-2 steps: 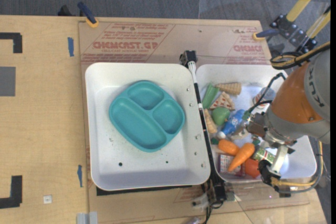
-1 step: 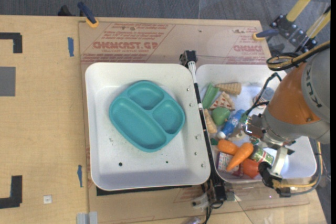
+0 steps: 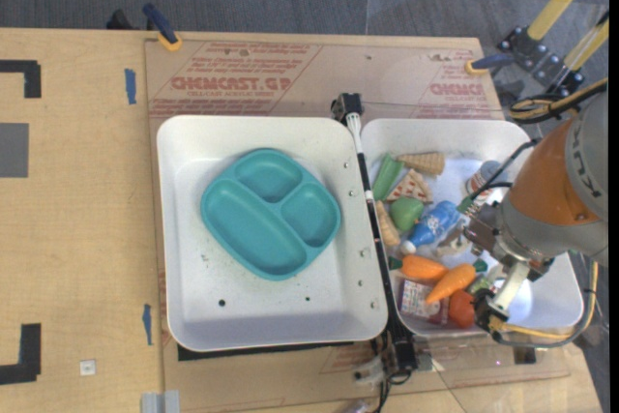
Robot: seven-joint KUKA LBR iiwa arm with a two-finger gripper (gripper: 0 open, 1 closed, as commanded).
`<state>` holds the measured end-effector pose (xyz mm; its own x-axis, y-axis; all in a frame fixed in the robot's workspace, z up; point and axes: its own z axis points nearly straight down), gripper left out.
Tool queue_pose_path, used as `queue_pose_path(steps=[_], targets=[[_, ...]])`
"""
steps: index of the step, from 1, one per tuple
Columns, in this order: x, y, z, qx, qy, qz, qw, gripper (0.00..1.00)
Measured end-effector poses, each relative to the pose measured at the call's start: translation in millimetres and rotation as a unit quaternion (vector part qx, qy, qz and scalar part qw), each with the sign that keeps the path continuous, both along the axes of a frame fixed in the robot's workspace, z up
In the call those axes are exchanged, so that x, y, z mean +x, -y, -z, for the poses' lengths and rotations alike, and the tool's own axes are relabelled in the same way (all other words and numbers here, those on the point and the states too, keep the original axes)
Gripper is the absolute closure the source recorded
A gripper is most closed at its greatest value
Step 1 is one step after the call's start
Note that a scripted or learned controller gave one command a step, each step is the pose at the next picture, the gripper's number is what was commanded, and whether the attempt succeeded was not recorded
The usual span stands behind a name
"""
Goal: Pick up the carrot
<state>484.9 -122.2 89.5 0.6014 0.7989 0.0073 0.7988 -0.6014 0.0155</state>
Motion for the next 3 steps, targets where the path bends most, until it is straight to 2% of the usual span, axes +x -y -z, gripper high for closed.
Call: queue_pose_path(steps=[1,2,3], targets=[[-3.2,-93.4,-97.2,0.0048,-0.007,0.002,1.0000,0.00],[-7.1,-19.2,-53.0,0.0030,-0.013,-0.073,0.9973,0.00],[1.9,-20.2,-17.8,-0.0062,0.003,-0.254,0.9673,0.00]])
